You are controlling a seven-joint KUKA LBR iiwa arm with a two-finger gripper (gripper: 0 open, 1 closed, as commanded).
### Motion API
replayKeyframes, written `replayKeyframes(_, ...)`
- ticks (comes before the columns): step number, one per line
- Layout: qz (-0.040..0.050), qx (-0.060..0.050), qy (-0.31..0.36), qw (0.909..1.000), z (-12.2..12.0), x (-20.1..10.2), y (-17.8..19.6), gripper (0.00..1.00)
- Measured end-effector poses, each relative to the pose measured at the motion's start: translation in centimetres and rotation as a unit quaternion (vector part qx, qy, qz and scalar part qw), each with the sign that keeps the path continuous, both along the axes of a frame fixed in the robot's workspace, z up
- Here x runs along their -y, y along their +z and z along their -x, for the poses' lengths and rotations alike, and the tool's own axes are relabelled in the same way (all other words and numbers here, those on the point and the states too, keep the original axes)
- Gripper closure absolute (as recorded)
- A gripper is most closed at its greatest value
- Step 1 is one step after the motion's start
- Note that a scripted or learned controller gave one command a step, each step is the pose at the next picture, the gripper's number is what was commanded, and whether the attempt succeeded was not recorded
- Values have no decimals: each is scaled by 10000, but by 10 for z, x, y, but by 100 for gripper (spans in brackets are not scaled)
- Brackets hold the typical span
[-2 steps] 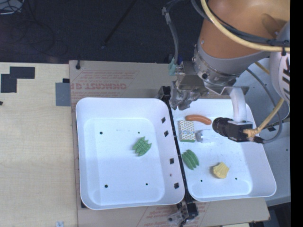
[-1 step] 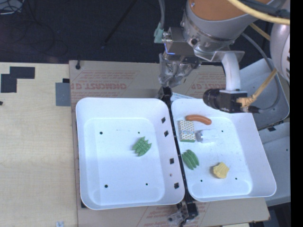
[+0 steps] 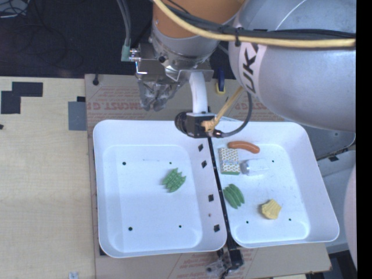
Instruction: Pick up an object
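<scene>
- Arm [image 3: 279,45] enters from the right, raised high over the far edge of the bins; orange band at top of view.
- Gripper [image 3: 156,96] hangs above the cardboard beyond the left bin's [image 3: 110,214] far rim. Jaws blurred and dark; cannot tell if apart or together. Nothing visible between them.
- Left bin: one green leafy object [image 3: 174,179], right of centre, near the divider.
- Right bin [image 3: 317,214]: orange sausage-shaped object [image 3: 243,147] near the far rim; white-and-green block [image 3: 228,161] just below it, beside a clear, hard-to-read item [image 3: 254,168].
- Dark green pod-like object [image 3: 234,195] lies near the divider, mid-bin.
- Yellow lumpy object [image 3: 270,209] sits nearer the front, well apart from the gripper.
- Counter [image 3: 40,185] is pale wood, left of the bins.
</scene>
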State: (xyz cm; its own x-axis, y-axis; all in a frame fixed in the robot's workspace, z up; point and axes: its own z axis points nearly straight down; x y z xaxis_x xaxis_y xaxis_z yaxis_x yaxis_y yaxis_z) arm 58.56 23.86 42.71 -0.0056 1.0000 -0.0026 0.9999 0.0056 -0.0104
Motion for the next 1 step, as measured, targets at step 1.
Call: replayKeyframes(1,-32,87,-15,10000,23,-5,113,100)
